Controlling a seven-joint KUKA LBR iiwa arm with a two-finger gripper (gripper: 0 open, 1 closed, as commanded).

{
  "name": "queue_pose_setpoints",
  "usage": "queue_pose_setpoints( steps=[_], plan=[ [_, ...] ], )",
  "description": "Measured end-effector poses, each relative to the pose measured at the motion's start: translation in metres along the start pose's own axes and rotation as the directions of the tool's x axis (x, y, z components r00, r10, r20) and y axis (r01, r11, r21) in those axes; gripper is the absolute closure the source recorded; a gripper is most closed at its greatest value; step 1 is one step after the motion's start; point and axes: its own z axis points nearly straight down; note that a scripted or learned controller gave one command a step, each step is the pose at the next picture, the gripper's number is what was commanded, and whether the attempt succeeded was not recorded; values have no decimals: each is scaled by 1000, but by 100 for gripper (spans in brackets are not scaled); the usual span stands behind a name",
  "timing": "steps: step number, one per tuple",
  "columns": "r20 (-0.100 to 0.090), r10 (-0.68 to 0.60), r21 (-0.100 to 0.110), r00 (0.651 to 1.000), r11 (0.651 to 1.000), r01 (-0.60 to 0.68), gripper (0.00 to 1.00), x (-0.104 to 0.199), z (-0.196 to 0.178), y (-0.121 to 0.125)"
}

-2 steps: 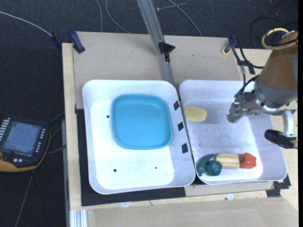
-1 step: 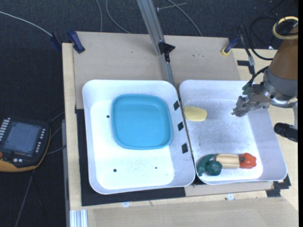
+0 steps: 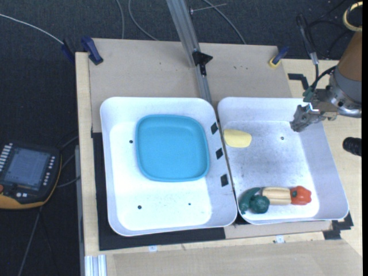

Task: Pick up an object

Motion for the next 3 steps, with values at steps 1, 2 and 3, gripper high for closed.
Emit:
queue_pose_setpoints(
  steps=[1, 2, 3],
  plan=[
    [0, 0, 1, 1000, 1000, 0, 100, 0, -38, 1],
    [-2, -3, 5, 1000, 1000, 3, 100, 50, -26, 5],
    [-2, -4, 4, 1000, 1000, 4, 100, 102, -30, 20]
  ],
)
